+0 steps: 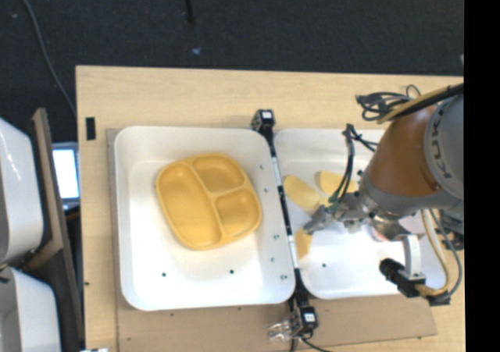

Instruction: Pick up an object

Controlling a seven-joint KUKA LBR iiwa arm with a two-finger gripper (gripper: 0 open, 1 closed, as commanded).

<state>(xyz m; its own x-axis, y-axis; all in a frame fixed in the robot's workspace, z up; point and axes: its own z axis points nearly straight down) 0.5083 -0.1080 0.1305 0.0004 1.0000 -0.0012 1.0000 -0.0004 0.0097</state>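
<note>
Two shallow white bins side by side on a light wood counter (94,101). Left bin (133,280) holds one yellow divided plate (208,200), three compartments, lying flat near the bin centre, tilted a bit, nothing in its compartments. Right bin (344,284) holds pale yellow pieces: one yellow piece (300,191) at 9 o'clock of the bin just beside the shared divider, a second yellow chip (331,182) at 10–11 o'clock partly under the arm, a small yellow wedge (303,244) at 8 o'clock against the divider. Arm (406,159) with its orange band comes in from 3 o'clock and covers the right half of that bin. Claw (320,220) sits low over the right bin, between the first piece and the wedge, near both; contact not clear. Claw opening can't be told, blurred and dark, no object seen between its tips
</note>
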